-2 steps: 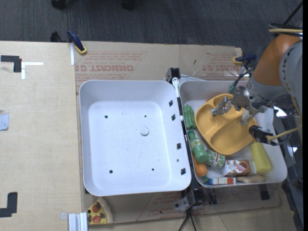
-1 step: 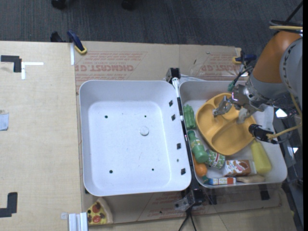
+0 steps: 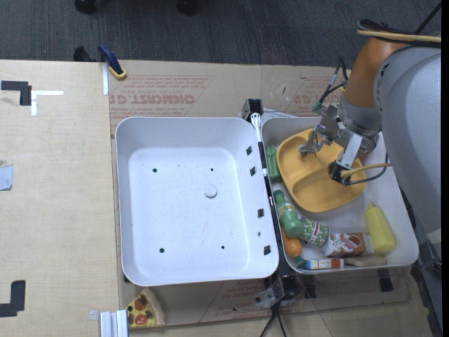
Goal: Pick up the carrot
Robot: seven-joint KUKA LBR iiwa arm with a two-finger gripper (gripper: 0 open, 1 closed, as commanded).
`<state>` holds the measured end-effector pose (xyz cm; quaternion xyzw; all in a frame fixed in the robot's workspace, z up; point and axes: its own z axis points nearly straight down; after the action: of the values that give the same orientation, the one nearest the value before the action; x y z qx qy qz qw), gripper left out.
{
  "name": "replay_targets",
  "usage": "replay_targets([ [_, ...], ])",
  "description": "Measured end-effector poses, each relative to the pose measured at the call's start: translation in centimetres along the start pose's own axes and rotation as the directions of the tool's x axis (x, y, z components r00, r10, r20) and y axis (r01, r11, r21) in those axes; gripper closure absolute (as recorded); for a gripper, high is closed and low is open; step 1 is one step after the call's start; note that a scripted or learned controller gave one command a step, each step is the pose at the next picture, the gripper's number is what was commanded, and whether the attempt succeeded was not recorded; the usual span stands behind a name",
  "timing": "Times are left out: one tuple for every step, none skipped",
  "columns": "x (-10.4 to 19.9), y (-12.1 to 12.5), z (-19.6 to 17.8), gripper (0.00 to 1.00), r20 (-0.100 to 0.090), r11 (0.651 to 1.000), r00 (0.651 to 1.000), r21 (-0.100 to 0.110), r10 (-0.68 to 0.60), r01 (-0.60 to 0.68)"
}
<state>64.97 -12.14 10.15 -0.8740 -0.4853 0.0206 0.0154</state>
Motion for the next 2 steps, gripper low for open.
replay_targets([
  [2.0,-2.2,-5.5,1.0,-0.016,0.999,1.0,-0.042,-0.025,0.025],
  [3.1,-8.1,-11.5,1.0,-0.014,0.997,0.998,-0.041,-0.061,0.061],
])
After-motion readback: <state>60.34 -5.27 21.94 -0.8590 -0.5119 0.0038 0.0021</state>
